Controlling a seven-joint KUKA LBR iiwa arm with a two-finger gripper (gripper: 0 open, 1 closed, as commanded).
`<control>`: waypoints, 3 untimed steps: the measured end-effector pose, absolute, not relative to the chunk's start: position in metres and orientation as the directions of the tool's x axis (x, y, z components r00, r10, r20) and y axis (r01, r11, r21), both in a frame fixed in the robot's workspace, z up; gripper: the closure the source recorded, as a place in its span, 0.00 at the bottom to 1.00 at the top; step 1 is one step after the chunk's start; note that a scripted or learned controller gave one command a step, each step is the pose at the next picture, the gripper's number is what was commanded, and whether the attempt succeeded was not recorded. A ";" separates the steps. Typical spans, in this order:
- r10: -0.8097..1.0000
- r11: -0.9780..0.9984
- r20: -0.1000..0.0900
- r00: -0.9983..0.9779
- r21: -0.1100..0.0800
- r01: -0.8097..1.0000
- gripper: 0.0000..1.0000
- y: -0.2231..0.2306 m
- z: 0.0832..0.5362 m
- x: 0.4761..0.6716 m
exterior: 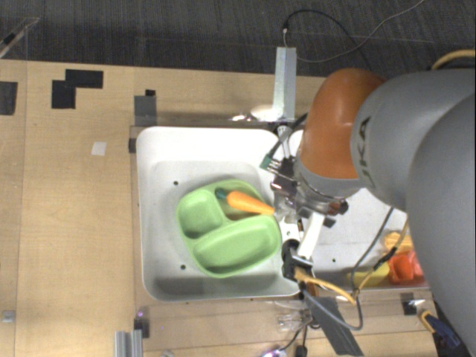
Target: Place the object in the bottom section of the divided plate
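Clearly, orange carrot [249, 203], green divided plate [236, 248]

The grey arm [424, 169] reaches in from the right of the plate [238, 248] and bends steeply downward. Its orange band [338, 129] sits above and to the right of the plate. Below the band, the wrist [316, 192] points down, with the gripper [286, 199] at the plate's right rim.

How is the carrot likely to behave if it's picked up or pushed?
The carrot looks rounded and tapered, so a push would probably roll it in a curve. Its smooth, even colour suggests a stiff, light toy, maybe slippery to pinch. The section walls of the plate would likely stop it rolling far.
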State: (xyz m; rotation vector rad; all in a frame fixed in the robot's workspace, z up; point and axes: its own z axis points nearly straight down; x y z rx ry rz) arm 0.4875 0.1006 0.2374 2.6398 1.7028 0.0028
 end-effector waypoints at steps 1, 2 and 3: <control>0.915 -0.404 0.003 0.404 0.003 0.915 1.00 0.102 0.248 0.489; 0.919 -0.395 0.004 0.395 0.004 0.919 1.00 0.103 0.258 0.490; 0.923 -0.385 0.005 0.385 0.005 0.923 1.00 0.104 0.268 0.491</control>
